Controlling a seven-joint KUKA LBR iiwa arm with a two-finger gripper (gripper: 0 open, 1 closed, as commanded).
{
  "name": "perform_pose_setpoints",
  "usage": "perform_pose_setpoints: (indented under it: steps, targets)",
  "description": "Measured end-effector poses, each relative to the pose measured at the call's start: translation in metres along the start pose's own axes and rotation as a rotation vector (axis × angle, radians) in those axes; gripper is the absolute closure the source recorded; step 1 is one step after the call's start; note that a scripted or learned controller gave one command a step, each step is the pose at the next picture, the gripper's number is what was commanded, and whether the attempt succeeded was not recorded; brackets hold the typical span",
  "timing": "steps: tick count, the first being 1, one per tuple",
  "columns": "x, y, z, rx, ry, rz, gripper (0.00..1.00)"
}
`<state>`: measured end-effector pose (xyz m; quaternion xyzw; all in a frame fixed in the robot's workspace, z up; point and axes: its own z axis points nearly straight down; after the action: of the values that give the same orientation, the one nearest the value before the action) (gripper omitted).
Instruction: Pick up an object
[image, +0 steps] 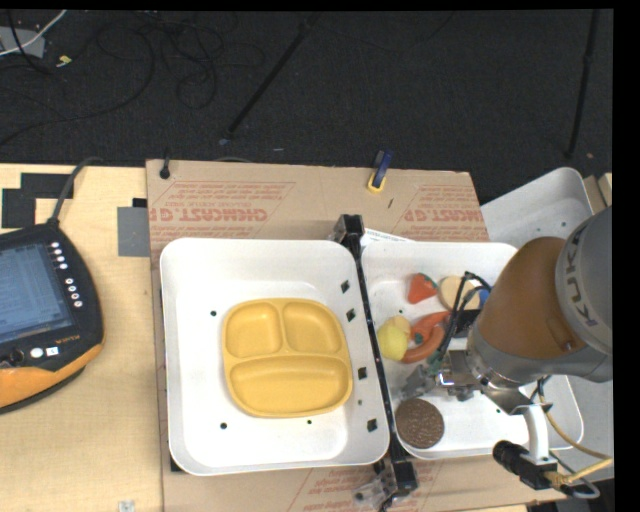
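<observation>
The right bin (470, 445) holds a small heap of objects: a yellow ball-like piece (393, 340), a red-orange piece (420, 288), an orange curved piece (432, 330), a pale round piece (455, 290) and a brown disc (420, 423) near the front wall. My arm (545, 310) reaches in from the right and hangs low over this bin, covering its middle and right side. The gripper (445, 372) is down among the objects, just right of the yellow piece and above the brown disc. Its tips are hidden by the wrist.
A yellow three-compartment tray (287, 357) lies in the left bin (190, 350). A black divider clamp (365, 330) runs between the bins. A teach pendant (40, 310) rests on the bench at far left. Cardboard (260, 200) lies under both bins.
</observation>
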<state>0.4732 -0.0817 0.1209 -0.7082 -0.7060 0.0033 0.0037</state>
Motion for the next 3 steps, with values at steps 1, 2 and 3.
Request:
perform_pose_setpoints:
  steps: [1,2,3]
  targets:
    - [0.069,0.002,-0.070,-0.012,0.002,-0.008,0.00]
    - [0.071,0.002,-0.173,-0.019,0.000,-0.004,0.00]
    - [0.072,0.001,-0.177,-0.005,0.000,-0.007,1.00]
